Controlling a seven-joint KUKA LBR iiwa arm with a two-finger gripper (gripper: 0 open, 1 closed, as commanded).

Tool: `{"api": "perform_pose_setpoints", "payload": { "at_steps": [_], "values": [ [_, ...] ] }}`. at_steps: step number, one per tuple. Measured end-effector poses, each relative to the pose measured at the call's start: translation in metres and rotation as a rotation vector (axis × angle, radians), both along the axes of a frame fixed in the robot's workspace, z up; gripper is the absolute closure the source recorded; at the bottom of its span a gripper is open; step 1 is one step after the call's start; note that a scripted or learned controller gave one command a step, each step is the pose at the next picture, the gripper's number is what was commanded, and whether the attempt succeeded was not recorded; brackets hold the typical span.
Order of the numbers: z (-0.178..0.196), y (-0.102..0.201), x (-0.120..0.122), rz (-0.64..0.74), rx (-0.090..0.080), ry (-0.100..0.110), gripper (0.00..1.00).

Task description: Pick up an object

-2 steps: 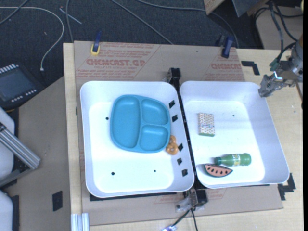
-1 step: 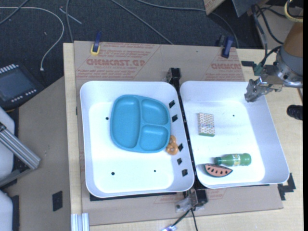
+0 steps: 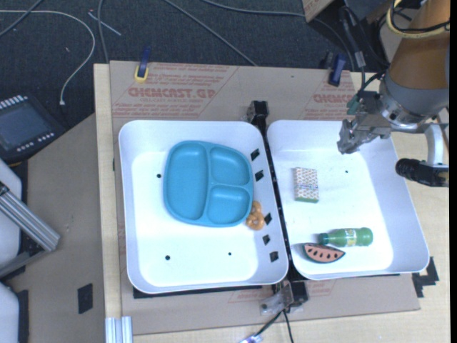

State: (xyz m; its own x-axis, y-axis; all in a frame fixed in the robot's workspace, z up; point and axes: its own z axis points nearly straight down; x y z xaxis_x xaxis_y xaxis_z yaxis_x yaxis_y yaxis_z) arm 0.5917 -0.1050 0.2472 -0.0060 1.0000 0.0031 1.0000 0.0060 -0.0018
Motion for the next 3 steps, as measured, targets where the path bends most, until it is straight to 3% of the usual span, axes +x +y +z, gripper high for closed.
{"api": "perform_pose_setpoints", "payload": {
  "at_steps": [1, 2, 3],
  "values": [
    [-0.011, 0.050, -0.008, -0.002, -0.001, 0.001, 1.00],
    [-0.022, 0.101, -0.031, -0.001, 0.000, 0.003, 1.00],
    [-0.011, 0.155, -0.046, 0.001, 0.001, 0.000, 1.00]
  ]
}}
